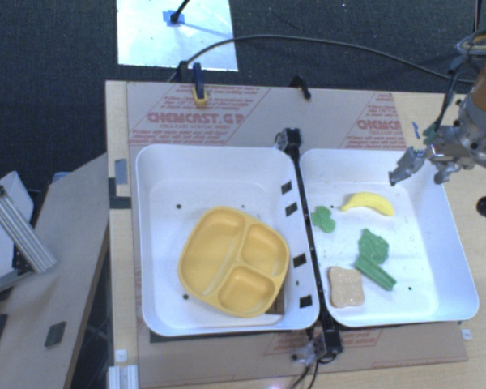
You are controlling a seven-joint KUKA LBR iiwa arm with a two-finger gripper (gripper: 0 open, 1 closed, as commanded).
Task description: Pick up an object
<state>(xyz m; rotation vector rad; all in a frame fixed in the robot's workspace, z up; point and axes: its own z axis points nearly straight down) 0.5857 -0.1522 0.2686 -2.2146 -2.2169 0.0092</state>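
Observation:
The right bin holds a yellow banana, a small green piece, a larger green vegetable and a tan slice of toast. My gripper hangs over the bin's back right corner, up and to the right of the banana. Its two fingers stand apart, open, with nothing between them. It touches none of the objects.
A yellow divided plate lies in the left bin. The ridge between the two bins carries black clips. A cable arcs over the bench behind the bins.

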